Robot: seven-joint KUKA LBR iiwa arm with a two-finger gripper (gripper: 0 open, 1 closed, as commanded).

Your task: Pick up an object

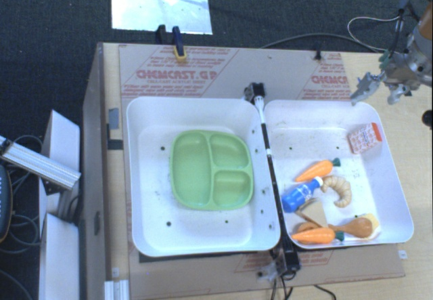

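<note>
End effector [380,88] above right bin's [399,187] far edge, fingers apart, apparently w/ nothing between, carrot [315,170] below

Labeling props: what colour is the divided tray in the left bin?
Light green divided tray, seen in the camera view.

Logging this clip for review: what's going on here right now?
The arm's gripper hangs above the far right corner of the right bin, open and holding nothing. That bin holds two toy carrots, a blue bottle, a croissant, a drumstick and a red packet. The left bin holds a green divided plate.
</note>
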